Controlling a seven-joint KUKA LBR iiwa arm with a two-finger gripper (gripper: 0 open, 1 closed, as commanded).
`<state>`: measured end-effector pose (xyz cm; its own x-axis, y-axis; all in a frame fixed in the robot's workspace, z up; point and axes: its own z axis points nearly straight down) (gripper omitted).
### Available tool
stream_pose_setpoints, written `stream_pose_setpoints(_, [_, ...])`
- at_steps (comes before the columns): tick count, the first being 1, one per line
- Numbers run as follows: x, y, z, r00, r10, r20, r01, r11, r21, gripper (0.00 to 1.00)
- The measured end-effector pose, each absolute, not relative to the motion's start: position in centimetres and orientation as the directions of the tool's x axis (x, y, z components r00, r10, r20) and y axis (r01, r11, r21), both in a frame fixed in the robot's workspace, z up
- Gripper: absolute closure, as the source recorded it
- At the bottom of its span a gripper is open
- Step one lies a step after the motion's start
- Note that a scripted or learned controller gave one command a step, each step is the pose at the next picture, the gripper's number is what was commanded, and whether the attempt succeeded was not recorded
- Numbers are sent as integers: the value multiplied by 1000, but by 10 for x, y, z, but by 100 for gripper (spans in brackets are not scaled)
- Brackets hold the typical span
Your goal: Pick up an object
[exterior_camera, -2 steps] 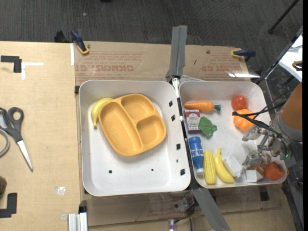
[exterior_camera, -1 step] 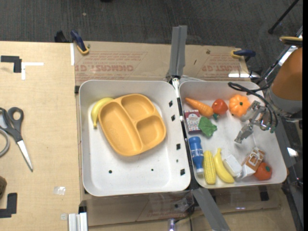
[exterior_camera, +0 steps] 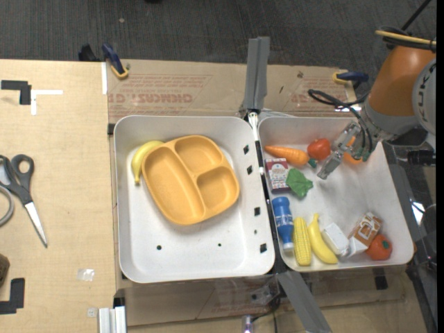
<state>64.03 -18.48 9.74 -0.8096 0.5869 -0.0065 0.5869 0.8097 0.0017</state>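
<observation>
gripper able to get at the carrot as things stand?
Probably yes. The carrot lies uncovered near the right bin's back wall; the tomato beside it sits between it and the gripper, so approach from above.

A yellow-orange divided plate [exterior_camera: 189,179] and yellow banana [exterior_camera: 142,157] are seen in one white bin [exterior_camera: 187,259], an orange carrot [exterior_camera: 286,154], red tomato [exterior_camera: 319,148], green leaf [exterior_camera: 300,183] and blue bottle [exterior_camera: 282,217] in the other.

Red printed lettering runs across the cardboard sheet [exterior_camera: 182,89] behind the two bins — it stands upside down from this view and is too blurred to read with any certainty. The small packages in the right bin carry labels, but none is legible.
</observation>
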Motion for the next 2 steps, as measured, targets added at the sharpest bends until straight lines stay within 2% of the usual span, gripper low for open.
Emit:
stream_pose_setpoints(1, [648, -115, 93, -803, 596, -4, 596, 803, 1, 0])
stream_pose_setpoints(2, [586, -114, 93, -759, 651, -4, 651, 759, -1, 0])
